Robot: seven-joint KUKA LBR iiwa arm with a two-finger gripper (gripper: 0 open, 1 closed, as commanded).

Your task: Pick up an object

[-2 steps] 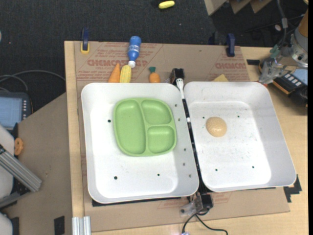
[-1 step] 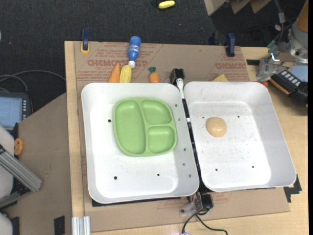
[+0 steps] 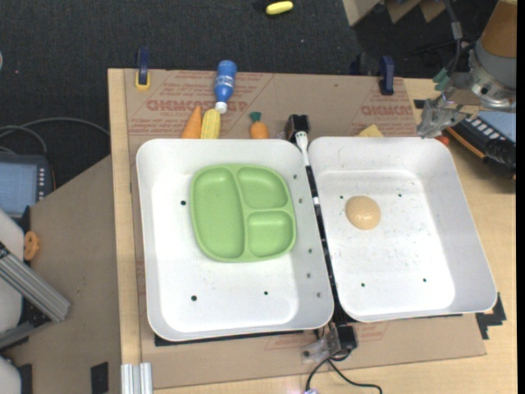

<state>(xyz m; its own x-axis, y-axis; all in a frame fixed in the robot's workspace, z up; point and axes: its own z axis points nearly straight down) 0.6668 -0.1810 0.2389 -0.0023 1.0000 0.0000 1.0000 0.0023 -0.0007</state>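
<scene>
- well, the gripper (image 3: 432, 120) hangs at the far right corner of the right bin (image 3: 459, 195), just outside its rim; it is small and dark from here, so i cannot tell if it is released or clenched, and i see nothing in it.
- the thing to take is, i think, the beige ball (image 3: 362, 213), lying alone in the right bin, a little left of the middle, well apart from every wall.
- to do it well, the arm should come over the ball, descend straight and close around its widest part; it is round, so a grasp off the centre could make it roll away.
- the left bin (image 3: 164, 245) bears a green divided plate (image 3: 243, 212), flat, with three compartments.
- behind the bins, on the cardboard sheet (image 3: 123, 220), lie a toy corn (image 3: 211, 124), a small carrot (image 3: 258, 127) and a blue and white bottle (image 3: 224, 83).
- the floor further back is dark carpet, with a yellow object (image 3: 280, 7) on it.
</scene>
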